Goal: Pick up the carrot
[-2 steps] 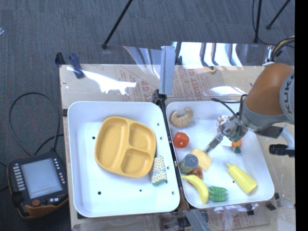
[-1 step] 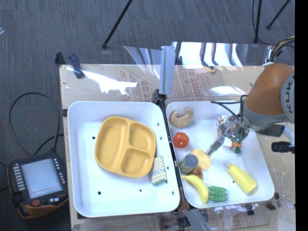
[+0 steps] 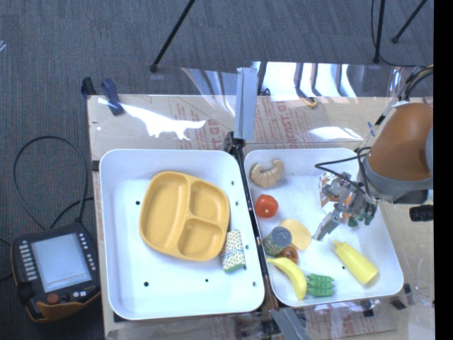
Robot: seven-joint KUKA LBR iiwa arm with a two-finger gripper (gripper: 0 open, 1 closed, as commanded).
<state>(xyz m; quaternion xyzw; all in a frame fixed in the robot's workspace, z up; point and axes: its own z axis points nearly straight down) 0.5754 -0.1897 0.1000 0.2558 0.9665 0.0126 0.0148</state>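
My gripper (image 3: 334,219) hangs over the middle of the right bin (image 3: 386,255), tilted down and to the left, with the grey arm and its orange band (image 3: 400,146) reaching in from the right. A small orange shape (image 3: 348,203) sits right against the gripper body. It may be the carrot, but it is too small and too cluttered there to be sure. No other carrot-like thing lies loose in either bin.
The right bin also holds a croissant (image 3: 267,172), a tomato (image 3: 266,206), a can (image 3: 277,240), a pale yellow slice (image 3: 298,234), a banana (image 3: 291,273), a green piece (image 3: 320,284) and a yellow bottle (image 3: 355,262). In the left bin (image 3: 120,183) lie a yellow divided plate (image 3: 185,215) and a patterned packet (image 3: 233,250).
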